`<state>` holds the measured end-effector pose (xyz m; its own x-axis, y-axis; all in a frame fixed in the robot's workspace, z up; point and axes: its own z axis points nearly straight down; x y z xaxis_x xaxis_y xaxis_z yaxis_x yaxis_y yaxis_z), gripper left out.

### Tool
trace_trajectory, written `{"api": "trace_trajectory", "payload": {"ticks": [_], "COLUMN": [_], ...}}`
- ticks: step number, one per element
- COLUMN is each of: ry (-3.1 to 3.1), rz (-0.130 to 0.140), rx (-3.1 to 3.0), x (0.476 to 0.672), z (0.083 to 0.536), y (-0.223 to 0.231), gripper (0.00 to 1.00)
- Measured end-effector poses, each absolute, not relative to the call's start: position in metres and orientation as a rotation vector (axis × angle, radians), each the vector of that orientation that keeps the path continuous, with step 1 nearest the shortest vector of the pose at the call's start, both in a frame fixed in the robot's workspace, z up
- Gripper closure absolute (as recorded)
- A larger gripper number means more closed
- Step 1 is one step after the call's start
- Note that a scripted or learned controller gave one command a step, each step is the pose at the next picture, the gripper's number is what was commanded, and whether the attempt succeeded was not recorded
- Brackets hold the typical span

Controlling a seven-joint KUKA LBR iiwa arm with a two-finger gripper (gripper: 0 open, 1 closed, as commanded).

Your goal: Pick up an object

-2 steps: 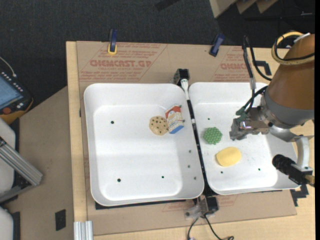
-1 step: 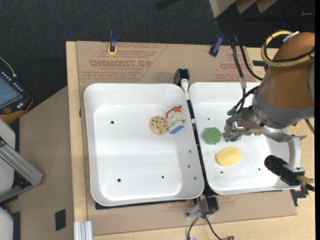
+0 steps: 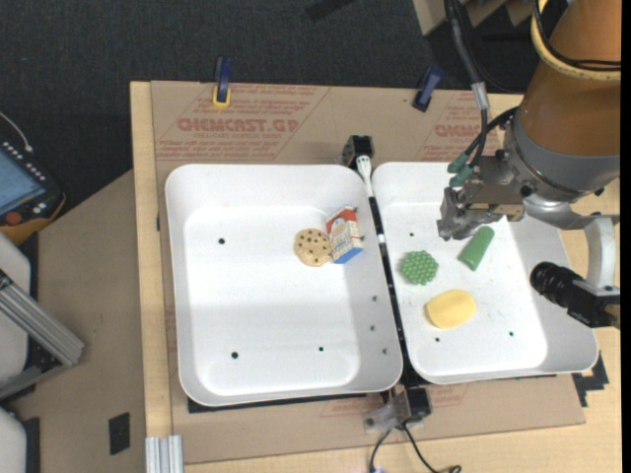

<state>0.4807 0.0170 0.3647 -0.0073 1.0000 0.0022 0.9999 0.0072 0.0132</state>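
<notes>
My gripper (image 3: 459, 227) hangs over the right bin (image 3: 523, 353), just left of a green cylinder (image 3: 476, 247) that lies tilted on the bin floor. Nothing shows between the fingers. Below it sit a green bumpy ball (image 3: 419, 267) and a yellow lemon-like lump (image 3: 451, 309). The left bin (image 3: 246, 343) holds a round cookie (image 3: 312, 247) and a small red, white and blue carton (image 3: 344, 236) side by side near its right wall.
The two bins meet at a dark divider strip (image 3: 385, 264). Blue clamps (image 3: 222, 81) hold the cardboard base at the back. A black fixture (image 3: 572, 292) sticks in over the right bin's right rim.
</notes>
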Motion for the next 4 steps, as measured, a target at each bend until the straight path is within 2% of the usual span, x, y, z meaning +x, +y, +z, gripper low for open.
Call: {"api": "trace_trajectory", "payload": {"ticks": [1,2,3,4], "ry": [2.221,2.220,2.220,2.225], "rz": [0.002,0.003,-0.011,0.005], "rx": [2.217,2.215,2.231,2.215], "x": [0.480,0.481,0.478,0.480], "z": [0.369,0.379,0.299,0.321], "y": [0.014,0.014,-0.023,0.013], "gripper": [1.00,1.00,1.00,1.00]}}
